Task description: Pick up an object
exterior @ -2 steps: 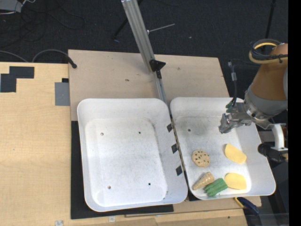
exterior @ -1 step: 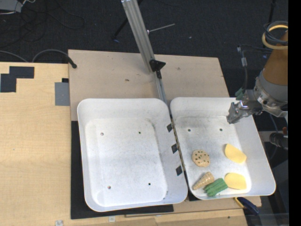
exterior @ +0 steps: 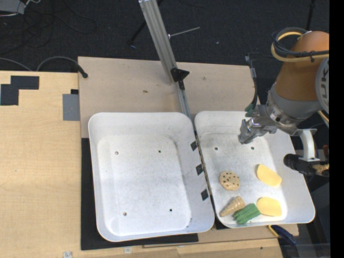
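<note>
The right bin (exterior: 226, 123) holds a round tan cookie with dark spots (exterior: 229, 180), a tan cone-shaped piece (exterior: 232, 206), a green piece (exterior: 246, 214) and two yellow pieces (exterior: 267, 176) (exterior: 269, 206), all in its near half. My gripper (exterior: 246, 134) hangs over the far part of that bin, above bare floor, well apart from the cookie. Nothing shows between its fingers.
The left bin (exterior: 141, 173) lies beside the right one, with black clips (exterior: 199, 169) along the shared edge. A slanted aluminium rail (exterior: 161, 42) rises behind the bins. The arm's orange band (exterior: 303, 63) stands at the right.
</note>
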`<state>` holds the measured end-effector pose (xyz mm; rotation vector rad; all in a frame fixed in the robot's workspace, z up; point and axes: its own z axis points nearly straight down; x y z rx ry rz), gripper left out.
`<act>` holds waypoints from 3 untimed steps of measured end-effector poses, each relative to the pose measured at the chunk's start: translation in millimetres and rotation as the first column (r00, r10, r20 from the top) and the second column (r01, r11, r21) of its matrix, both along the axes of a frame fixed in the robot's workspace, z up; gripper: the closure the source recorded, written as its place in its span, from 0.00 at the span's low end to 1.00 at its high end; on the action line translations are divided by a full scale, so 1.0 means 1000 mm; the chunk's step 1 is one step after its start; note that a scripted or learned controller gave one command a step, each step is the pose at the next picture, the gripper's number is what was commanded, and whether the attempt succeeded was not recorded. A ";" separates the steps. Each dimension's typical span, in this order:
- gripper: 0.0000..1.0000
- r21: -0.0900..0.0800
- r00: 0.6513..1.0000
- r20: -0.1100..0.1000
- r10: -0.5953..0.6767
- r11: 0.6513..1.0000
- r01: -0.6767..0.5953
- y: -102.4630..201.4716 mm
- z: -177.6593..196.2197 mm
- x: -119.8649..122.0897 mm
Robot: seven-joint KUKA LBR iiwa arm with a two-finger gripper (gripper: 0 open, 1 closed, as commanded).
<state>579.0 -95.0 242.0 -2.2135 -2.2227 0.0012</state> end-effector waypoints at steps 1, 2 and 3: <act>1.00 0.000 1.000 0.000 0.001 1.000 -0.001 0.056 0.007 -0.003; 1.00 -0.001 1.000 -0.001 -0.001 1.000 0.001 0.099 0.007 -0.007; 1.00 -0.001 1.000 0.000 0.000 1.000 0.000 0.156 0.010 -0.008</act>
